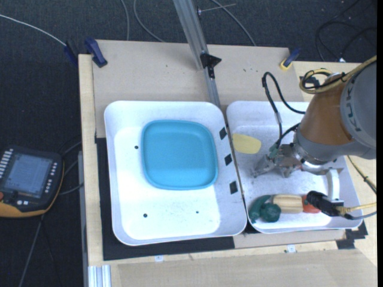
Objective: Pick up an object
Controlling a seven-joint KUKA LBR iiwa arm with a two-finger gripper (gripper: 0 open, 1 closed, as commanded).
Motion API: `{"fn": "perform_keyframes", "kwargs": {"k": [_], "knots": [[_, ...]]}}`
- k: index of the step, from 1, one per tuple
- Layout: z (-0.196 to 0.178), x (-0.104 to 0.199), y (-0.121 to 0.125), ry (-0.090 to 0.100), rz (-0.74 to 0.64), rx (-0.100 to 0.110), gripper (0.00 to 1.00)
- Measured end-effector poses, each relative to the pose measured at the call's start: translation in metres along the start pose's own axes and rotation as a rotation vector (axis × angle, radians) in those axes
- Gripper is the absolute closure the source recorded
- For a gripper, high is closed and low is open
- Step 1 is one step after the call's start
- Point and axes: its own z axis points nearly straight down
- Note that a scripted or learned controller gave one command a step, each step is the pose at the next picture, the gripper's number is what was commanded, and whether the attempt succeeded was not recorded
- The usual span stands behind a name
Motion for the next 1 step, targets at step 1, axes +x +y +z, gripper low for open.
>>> {"fn": "perform_keyframes", "kwargs": {"k": [1], "knots": [[-0.0117, 0.0001, 0.0008, 0.000, 0.000, -0.003, 1.00]]}}
